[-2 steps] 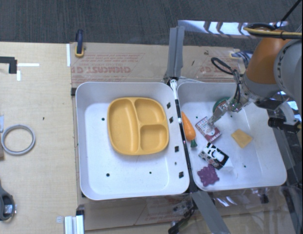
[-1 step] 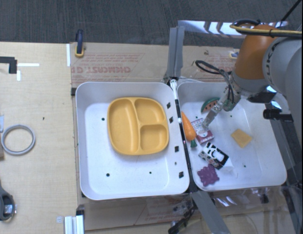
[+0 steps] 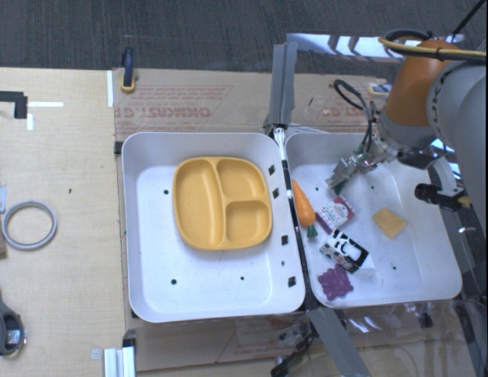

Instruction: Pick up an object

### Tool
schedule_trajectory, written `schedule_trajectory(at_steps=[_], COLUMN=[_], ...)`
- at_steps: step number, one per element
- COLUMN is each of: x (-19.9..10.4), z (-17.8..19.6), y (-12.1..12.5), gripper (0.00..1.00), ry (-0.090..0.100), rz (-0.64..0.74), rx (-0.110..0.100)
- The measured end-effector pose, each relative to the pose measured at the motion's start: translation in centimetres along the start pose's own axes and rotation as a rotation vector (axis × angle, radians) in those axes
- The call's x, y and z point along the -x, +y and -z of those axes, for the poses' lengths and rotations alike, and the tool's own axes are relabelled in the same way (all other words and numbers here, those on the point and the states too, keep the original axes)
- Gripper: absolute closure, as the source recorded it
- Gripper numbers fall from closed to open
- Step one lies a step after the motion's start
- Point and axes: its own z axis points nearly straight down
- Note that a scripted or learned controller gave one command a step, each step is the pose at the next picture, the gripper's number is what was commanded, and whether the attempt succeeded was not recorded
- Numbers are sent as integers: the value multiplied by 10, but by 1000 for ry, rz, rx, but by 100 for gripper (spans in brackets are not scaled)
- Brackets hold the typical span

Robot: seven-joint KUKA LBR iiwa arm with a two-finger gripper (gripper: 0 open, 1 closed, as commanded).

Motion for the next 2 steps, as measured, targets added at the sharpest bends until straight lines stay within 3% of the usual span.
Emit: schedule_trajectory(at_steps=[1, 2], x=[-1, -67], z=[6, 123], y=[1, 6], gripper=[100, 100], ry=[-1, 0], rz=[5, -363], rx=[-4, -3])
